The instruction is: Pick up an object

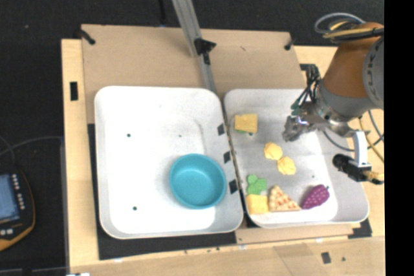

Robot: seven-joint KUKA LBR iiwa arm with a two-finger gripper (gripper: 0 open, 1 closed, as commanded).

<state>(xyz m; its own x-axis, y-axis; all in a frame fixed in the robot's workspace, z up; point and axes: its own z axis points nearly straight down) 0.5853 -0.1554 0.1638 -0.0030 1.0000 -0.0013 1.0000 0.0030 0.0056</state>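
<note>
At the far left edge, at about eight o'clock from the middle of the scene, a dark handheld pendant (11,203) with a small lit screen lies off the bench. The left white bin (129,119) comes next, and in its lower right part, toward five o'clock of that bin, sits a teal bowl (196,180), upright with its mouth facing up. A grey metal post (184,10) slants from the top of the scene at twelve o'clock down to the seam between the two bins. The right white bin (336,207) holds all the small toy foods. At its ten o'clock is a yellow cheese-like block (246,123), lying alone. Near the bin's centre are two pale yellow crinkled pieces (273,152), one just beside the other (286,166) toward four o'clock. Along the bin's six o'clock edge sit a green leafy piece (257,184) touching a yellow cube (257,204), then a pizza slice (282,200) just beside them, then a purple bunch of grapes (315,196) at five o'clock. The gripper (292,130) hangs over the right bin at about two o'clock of it, above bare bin floor, near the upper crinkled piece but apart from it; whether it is open or closed I cannot tell. The grey arm with its orange band (346,71) reaches in from three o'clock.
</note>
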